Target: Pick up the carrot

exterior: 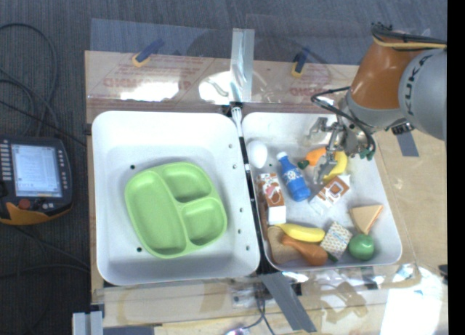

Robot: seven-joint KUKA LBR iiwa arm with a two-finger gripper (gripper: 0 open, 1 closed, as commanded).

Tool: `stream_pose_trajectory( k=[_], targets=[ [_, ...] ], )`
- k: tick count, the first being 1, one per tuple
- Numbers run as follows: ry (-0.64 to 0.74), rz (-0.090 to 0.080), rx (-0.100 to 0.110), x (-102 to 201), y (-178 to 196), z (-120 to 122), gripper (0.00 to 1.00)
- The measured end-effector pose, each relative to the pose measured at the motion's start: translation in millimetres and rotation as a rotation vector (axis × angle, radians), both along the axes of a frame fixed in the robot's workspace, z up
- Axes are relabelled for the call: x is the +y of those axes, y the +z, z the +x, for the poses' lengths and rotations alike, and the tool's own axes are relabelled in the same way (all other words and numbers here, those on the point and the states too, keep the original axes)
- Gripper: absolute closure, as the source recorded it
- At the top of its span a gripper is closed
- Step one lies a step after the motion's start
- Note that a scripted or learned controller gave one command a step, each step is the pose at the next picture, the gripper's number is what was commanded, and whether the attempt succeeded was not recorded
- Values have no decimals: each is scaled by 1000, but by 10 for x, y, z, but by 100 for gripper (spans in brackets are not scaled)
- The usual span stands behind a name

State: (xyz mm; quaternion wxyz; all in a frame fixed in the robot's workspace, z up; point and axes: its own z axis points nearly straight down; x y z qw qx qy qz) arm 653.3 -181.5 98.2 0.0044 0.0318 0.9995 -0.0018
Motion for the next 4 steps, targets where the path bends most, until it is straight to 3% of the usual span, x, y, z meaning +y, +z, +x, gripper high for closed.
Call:
stream_pose_trajectory(
  k=[1,2,3,4],
  targets=[
    [2,-2,1,13,78,0,100],
    [2,-4,-3,20,179,11,100],
    [0,4,6,-40,361,-627,100],
    [79,1,-5,562,1341,-745,100]
  ],
)
